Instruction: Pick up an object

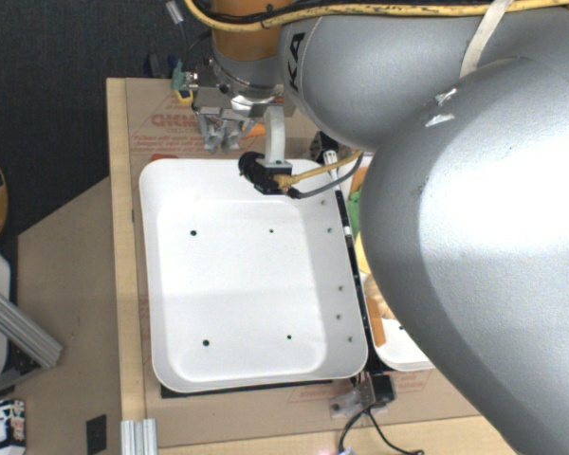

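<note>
My gripper [222, 136] hangs over the far edge of the left white bin [171, 254], near its back left corner, above the cardboard bench top. Nothing shows beneath it. A sliver of the right bin [403, 354] peeks out from under the arm. Along that sliver I see parts of objects: something green [354, 209] by the dividing rim, a tan-orange item [379, 313] lower down, and a small dark-and-white piece [324, 148] at the back. The big grey arm hides everything else in the right bin.
A black cable loop [258, 172] with a yellow wire dangles from the wrist over the left bin's back rim. The left bin's floor shows a few small dark holes [193, 233]. The brown bench edge [123, 254] runs down the left.
</note>
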`<act>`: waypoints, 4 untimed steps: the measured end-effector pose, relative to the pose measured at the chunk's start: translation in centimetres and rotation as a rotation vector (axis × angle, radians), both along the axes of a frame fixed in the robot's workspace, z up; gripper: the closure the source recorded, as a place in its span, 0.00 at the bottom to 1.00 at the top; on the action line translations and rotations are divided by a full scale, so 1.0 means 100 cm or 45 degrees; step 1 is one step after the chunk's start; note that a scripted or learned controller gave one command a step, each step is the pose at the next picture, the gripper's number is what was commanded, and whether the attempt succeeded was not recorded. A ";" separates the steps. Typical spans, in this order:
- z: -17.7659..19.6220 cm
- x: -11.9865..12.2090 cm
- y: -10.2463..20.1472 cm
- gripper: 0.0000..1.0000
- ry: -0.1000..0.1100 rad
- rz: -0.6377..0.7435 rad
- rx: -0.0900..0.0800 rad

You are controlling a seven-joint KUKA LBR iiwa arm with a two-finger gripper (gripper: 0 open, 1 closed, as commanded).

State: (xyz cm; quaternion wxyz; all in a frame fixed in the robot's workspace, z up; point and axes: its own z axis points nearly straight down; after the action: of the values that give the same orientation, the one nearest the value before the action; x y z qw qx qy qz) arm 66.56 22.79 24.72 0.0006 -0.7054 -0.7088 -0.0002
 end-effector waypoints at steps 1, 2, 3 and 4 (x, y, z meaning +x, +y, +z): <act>0.057 0.002 -0.051 1.00 -0.011 -0.011 -0.001; -0.031 -0.025 -0.001 1.00 0.012 0.000 -0.003; -0.068 0.001 -0.004 1.00 0.000 -0.005 -0.003; -0.100 0.000 -0.003 1.00 0.007 -0.004 -0.004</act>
State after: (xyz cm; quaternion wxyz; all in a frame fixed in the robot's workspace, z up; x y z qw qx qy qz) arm 66.53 22.44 14.71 0.0015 -0.7067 -0.7076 0.0026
